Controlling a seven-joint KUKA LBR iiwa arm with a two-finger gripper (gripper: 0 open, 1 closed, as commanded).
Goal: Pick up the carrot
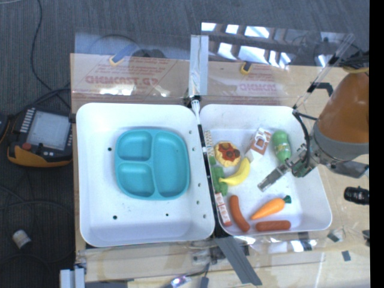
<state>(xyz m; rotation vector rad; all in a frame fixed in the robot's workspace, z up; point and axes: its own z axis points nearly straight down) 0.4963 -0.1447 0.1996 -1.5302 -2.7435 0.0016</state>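
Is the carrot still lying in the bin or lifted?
Lying in the right bin: the carrot rests on its floor, apart from the gripper.

Left shallow white bin (90,221): holds the turquoise divided plastic tray (152,164). Right shallow white bin (318,212): orange toy carrot (269,208) behind the red sausage (273,225), yellow banana (236,173) to their left.

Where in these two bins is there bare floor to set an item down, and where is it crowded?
Free: the left bin floor around the blue plate, mainly its front strip; the right bin's back strip behind the carton. Crowded: the right bin's middle and front, with banana, carrot, sausages and end effector.
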